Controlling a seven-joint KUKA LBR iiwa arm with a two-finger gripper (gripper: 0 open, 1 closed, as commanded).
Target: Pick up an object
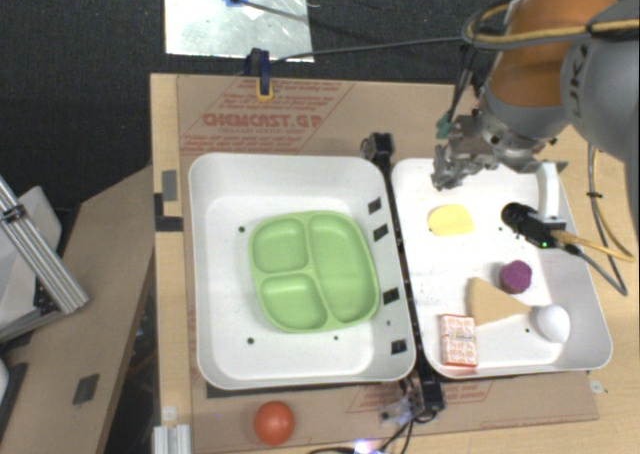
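My pincer point(452, 170) hangs over the far left corner of the right bin point(425, 262). Apart or together, I can't tell from this angle. Just in front of it lies the yellow piece point(451, 219), flat, with bare floor all round. Nearer the front sits a purple lump point(515, 276) just beside a tan wedge point(490, 300), a white egg point(549, 322) at the wedge's tip, and a small red-and-white box point(458, 340). In the left bin point(225, 202) is a green divided plate point(313, 271).
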